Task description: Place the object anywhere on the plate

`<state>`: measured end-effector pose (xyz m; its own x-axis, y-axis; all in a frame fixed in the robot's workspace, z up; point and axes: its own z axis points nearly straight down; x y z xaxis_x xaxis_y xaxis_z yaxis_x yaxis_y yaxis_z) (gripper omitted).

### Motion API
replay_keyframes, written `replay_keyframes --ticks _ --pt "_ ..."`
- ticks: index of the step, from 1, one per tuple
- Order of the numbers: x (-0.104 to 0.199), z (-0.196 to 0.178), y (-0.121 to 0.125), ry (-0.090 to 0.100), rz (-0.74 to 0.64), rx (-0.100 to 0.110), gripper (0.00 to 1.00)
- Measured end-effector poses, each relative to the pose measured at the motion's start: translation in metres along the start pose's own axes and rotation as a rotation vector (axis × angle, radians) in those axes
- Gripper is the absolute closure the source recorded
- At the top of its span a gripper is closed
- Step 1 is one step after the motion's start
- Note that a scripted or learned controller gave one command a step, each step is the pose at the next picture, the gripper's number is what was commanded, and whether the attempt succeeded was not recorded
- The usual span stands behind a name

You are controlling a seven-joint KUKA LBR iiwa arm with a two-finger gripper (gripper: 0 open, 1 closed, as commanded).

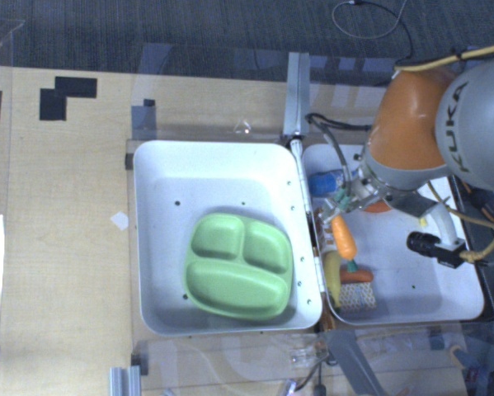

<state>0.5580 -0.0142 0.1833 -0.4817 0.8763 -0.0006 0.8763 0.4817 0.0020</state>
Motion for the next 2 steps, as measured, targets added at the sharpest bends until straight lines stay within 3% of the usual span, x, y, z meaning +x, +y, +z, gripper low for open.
replay_keyframes --ticks 1,2 --pt "0.004 -0.116 0.015 -0.003 -0.277 -0.004 1.0" --pt "0.089 -0.022 0.018 0.0 -0.106 0.0 1.0"
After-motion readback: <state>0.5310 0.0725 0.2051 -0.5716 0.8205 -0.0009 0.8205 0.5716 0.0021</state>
